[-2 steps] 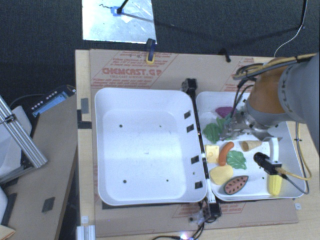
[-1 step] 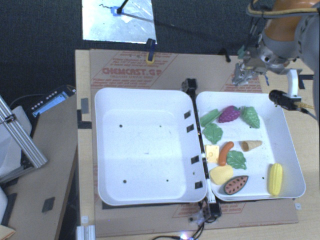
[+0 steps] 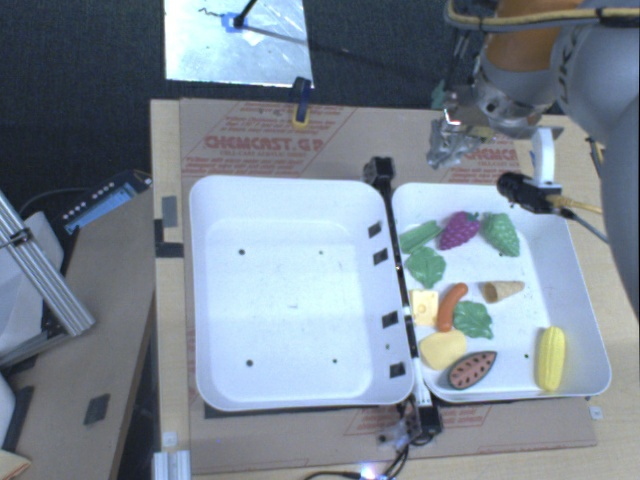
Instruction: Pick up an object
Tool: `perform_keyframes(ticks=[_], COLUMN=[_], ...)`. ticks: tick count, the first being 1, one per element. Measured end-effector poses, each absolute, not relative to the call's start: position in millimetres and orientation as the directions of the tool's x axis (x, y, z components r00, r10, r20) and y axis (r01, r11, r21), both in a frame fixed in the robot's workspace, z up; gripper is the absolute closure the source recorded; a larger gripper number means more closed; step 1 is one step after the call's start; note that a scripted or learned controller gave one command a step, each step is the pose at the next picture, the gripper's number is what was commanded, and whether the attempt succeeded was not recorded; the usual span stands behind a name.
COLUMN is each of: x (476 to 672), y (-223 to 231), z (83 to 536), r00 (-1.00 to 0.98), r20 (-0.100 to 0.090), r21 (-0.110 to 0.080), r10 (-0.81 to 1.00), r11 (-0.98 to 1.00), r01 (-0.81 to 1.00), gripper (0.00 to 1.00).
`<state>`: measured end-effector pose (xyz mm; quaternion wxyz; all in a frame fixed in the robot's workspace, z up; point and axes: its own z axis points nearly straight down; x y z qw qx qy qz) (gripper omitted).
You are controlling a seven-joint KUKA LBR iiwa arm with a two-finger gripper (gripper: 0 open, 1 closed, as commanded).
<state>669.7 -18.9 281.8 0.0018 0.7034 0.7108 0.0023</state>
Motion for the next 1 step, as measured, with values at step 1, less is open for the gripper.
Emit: perform_keyframes(ticks=[1], x=[669.4], y=[8.2], z=[339.5], r00=[-0.008], r20=[0.001], r21=[0.008], r10=[1.0], r11=[0.007], r01=[1.0], gripper=[1.0])
